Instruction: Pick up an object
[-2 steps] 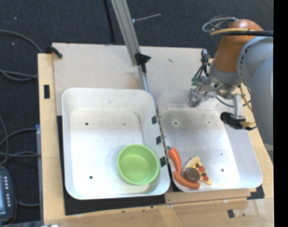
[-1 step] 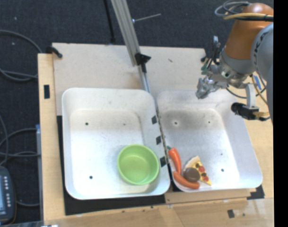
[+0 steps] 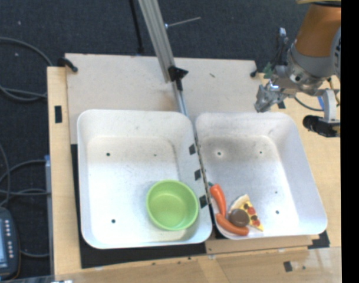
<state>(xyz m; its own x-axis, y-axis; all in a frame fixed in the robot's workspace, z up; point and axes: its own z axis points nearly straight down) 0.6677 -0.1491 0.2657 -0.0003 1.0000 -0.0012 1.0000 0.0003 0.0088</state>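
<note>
A green bowl (image 3: pixel 172 204) sits in the left bin (image 3: pixel 108 134) near its front right corner. In the right bin (image 3: pixel 285 158), at the front left corner, lie an orange carrot (image 3: pixel 218 198), a red-orange sausage (image 3: pixel 231 225), a pizza slice (image 3: pixel 249 208) and a dark brown round piece (image 3: pixel 239 217), all close together. My gripper (image 3: pixel 265 99) hangs above the back rim of the right bin, far from these things, with nothing visibly in it.
A slanted aluminium post (image 3: pixel 158 37) rises from the bench behind the seam between the bins. Cables lie on the dark floor at the left. The bench edge runs along the front.
</note>
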